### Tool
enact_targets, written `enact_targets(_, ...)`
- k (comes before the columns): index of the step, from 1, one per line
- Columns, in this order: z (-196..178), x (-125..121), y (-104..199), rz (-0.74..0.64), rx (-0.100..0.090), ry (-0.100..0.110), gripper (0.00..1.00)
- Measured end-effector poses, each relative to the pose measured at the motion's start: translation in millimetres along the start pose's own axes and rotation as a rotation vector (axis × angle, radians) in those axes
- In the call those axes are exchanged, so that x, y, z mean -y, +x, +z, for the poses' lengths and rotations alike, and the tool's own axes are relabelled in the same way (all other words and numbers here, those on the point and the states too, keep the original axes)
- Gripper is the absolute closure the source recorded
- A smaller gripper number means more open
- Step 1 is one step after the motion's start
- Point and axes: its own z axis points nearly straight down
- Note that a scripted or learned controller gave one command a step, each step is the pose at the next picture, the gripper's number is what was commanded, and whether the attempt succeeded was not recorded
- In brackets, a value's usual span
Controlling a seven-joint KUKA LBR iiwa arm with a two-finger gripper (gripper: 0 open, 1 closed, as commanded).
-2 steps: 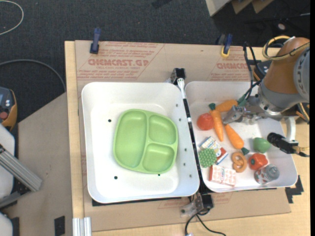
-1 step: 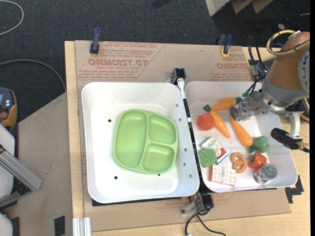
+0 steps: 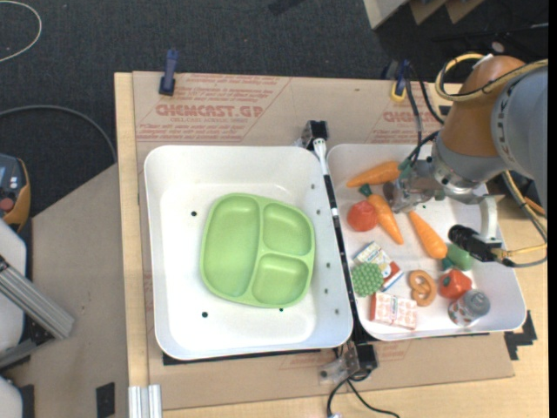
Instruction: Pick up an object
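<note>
Cardboard-topped bench (image 3: 252,103), two white bins (image 3: 165,233) (side by side)

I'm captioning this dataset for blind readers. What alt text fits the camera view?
A grey robot arm reaches from the right, its gripper low over three carrots and a tomato in the right bin, which also holds a pretzel and small packets. The left bin holds a green divided plate.

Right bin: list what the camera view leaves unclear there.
- Tool: the wrist above covers its fingertips, so its grip state is hidden.
- Carrot beside the tool: its right end runs under the tool; contact cannot be judged.
- Small packets: print too small to read.
- Grey object at the bin's near right corner: too blurred to identify.
</note>
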Motion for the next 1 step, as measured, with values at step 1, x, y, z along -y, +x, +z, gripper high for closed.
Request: enact_targets(1, 7.6, 64.9, -20.5, 0.007, -0.001, 0.005, 1.00)
